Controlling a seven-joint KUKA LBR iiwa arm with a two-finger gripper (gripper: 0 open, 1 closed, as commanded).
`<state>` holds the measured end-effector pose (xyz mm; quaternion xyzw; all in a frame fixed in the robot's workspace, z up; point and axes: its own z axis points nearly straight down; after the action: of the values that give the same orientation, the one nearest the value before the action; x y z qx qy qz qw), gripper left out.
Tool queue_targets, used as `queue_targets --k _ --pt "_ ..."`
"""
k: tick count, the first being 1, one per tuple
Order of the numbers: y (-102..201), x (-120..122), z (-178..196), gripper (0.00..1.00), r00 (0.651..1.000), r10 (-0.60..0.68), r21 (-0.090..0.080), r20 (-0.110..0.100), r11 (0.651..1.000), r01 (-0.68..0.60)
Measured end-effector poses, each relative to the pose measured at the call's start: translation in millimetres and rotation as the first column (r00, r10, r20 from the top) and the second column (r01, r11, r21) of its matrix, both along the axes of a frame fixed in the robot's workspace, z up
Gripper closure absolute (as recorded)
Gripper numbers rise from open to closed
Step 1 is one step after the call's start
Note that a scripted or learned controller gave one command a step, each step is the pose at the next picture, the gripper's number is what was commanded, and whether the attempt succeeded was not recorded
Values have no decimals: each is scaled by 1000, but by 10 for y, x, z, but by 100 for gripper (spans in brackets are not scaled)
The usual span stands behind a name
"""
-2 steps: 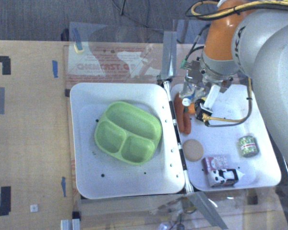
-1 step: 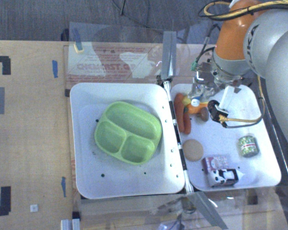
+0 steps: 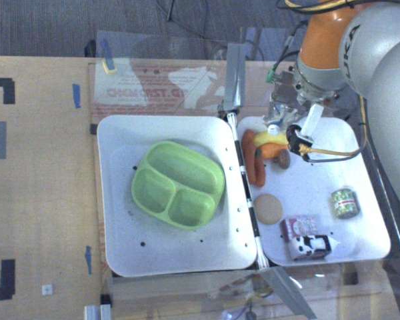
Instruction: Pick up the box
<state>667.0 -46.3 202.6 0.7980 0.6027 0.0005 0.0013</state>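
Note:
The box is a small carton, pink and white with black cow patches. It lies on its side near the front edge of the right bin. My gripper hangs over that bin's back left corner, right above a small heap of play food. It is far from the box, which lies free toward the front. The wrist hides how the gripper's tips stand.
Under the gripper lie a yellow banana, an orange piece and a red sausage. A tan disc and a green can flank the box. A green divided plate sits in the left bin.

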Motion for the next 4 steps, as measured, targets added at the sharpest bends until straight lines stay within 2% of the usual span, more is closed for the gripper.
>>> queue_targets --k 1,2,3,4 --pt "-56 -5 -168 100 999 -37 1 -6 999 37" --pt "-1083 14 -274 100 999 -40 -2 6 999 40" --pt "-1015 -489 375 100 1000 -16 2 -4 1000 16" --pt "-1015 -490 375 0 1000 -16 2 -4 1000 16"
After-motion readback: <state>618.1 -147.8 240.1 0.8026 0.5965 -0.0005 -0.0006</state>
